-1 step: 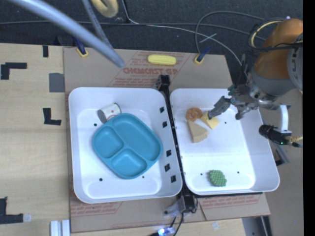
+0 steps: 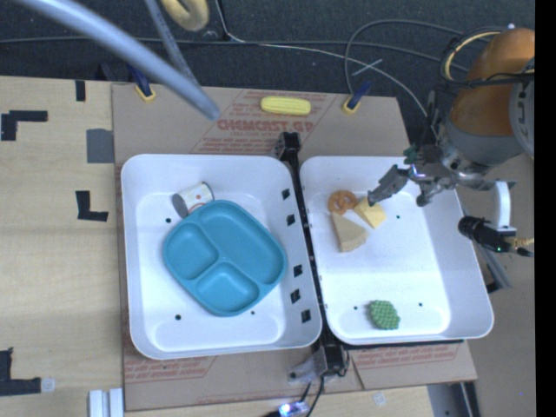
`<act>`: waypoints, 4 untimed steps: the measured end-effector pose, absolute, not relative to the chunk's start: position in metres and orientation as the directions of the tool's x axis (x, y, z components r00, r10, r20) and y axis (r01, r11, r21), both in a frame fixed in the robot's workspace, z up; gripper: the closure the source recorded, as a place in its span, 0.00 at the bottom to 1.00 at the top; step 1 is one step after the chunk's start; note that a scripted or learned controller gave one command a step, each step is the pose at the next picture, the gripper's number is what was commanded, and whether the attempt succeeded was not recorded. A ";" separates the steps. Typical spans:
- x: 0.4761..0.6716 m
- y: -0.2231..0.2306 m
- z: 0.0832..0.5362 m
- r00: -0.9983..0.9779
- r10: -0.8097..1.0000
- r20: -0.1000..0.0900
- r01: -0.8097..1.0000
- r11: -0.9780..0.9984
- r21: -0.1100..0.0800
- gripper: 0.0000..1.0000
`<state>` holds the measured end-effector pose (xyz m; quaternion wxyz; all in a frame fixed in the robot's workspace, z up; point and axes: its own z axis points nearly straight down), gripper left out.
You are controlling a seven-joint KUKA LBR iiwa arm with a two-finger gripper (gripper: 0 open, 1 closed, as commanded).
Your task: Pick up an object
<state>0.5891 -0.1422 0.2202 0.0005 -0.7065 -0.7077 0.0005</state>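
Gripper [image 2: 388, 183] hovers at the yellow cheese block [image 2: 374, 215], finger spread impossible to tell; it looks light, rigid, best pinched across flat sides.

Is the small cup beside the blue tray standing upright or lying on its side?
Lying on its side. The small cup shows its dark round mouth facing left, its wall resting on the left bin's floor beside the blue tray.

Both white bins [image 2: 143, 233] look like smooth plastic with a slight sheen — the blue divided tray [image 2: 224, 254] too. Beneath lies matt brown cardboard [image 2: 252, 129]; the green lump [image 2: 383, 314] looks bumpy — rough.
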 end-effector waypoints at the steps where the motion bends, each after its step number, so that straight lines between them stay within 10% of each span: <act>1: 0.585 -0.143 0.176 -0.001 1.000 0.000 1.000 0.001 -0.006 0.00; 3: 0.595 -0.143 0.089 -0.001 1.000 0.002 1.000 0.001 0.002 0.00; 4: 0.600 -0.141 0.105 -0.004 1.000 0.003 1.000 0.004 0.017 1.00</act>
